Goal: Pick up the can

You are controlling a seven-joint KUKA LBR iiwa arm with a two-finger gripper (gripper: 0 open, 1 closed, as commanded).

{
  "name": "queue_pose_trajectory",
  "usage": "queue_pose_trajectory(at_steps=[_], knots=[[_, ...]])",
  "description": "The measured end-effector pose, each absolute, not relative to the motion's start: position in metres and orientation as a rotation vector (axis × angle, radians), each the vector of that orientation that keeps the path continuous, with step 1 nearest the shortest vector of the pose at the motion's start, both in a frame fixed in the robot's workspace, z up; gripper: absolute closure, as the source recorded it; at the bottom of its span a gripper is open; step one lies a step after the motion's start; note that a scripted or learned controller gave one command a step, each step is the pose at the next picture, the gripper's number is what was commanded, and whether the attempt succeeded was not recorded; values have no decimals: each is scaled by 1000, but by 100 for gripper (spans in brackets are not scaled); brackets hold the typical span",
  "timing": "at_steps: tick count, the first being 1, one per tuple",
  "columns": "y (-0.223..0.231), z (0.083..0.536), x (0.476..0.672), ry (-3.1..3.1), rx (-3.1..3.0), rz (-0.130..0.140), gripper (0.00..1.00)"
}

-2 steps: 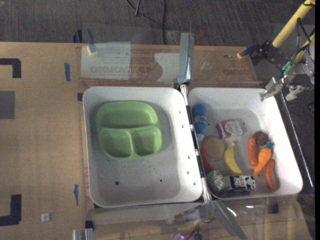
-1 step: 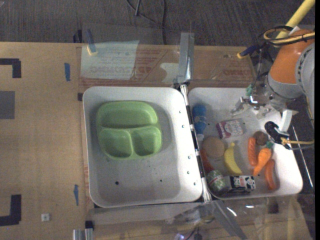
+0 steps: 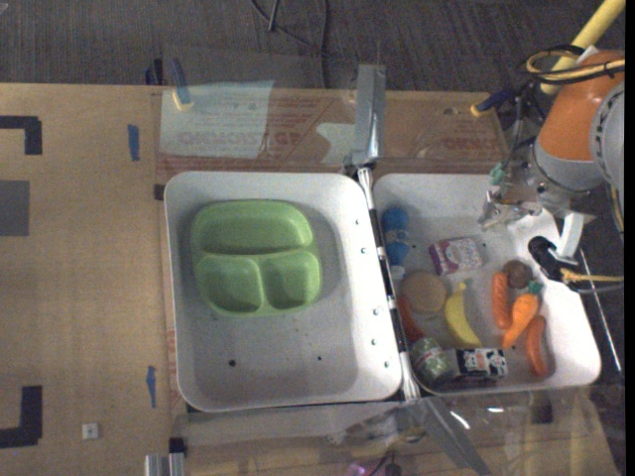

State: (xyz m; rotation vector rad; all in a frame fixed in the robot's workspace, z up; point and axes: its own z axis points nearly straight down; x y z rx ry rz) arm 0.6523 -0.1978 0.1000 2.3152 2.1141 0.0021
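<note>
Approach is the step in hand: gripper (image 3: 504,206) hovers near the right bin's (image 3: 585,365) far wall, its opening impossible to judge. Can (image 3: 431,358) lies well away (at the near-left corner, beside a small carton (image 3: 482,363)); next comes travel over it.

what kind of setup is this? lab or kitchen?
Likely a robot lab bench, not a kitchen: two white bins on a taped board, a green tray in one, toy food and a can in the other, arm above.

can (image 3: 430,359) hemmed by bin wall (image 3: 405,365), carton (image 3: 482,363); open above
</note>
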Motion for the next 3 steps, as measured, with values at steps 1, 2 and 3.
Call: queue_pose_trajectory(at_steps=[1,2,3], knots=[[-196,249,668,2234,2201,3,100],[-82,270,668,2246,2198,2,100],[-127,249,667,2617,1736,1,100]])
